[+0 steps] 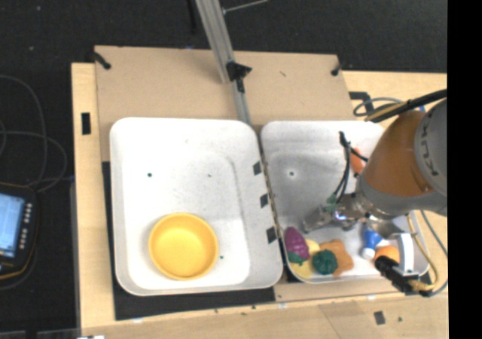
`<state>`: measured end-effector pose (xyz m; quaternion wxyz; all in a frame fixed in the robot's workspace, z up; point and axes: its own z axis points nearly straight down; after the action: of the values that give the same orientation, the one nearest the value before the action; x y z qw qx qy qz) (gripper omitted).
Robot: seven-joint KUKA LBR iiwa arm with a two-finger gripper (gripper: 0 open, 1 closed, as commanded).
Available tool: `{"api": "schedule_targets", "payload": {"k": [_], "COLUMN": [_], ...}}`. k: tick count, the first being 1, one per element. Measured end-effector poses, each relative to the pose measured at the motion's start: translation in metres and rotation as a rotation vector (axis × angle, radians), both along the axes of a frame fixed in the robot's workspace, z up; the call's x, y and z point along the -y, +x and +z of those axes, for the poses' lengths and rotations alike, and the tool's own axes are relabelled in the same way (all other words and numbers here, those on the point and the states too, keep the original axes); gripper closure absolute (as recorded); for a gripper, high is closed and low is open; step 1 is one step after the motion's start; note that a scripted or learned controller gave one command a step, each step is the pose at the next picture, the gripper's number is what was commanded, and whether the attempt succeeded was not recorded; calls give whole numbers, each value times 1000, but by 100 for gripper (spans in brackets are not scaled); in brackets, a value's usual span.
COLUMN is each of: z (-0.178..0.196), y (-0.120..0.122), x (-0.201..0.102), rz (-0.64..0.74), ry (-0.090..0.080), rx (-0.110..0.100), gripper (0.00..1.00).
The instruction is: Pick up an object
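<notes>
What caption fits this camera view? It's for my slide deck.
End effector hovers over small toys in the right bin; yellow bowl sits in the left bin.

handheld screen (13, 230) beside bench (86, 179)

Fixed overhead camera, slanted down (both bins (188, 202) in frame).

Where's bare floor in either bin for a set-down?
Left bin: bare everywhere but the yellow bowl at its near edge. Right bin: far-left part open. Near edge crowded: purple toy, green toy, arm above.
</notes>
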<state>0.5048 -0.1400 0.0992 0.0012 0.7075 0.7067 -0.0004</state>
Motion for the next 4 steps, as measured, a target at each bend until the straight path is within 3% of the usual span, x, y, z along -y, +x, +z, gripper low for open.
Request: {"api": "schedule_targets", "payload": {"k": [1,4], "z": [12,166], "y": [2,17], "x": [1,18], "rz": [-4,4], "ry": [1,0], "rx": [5,5], "gripper": [100,100]}}
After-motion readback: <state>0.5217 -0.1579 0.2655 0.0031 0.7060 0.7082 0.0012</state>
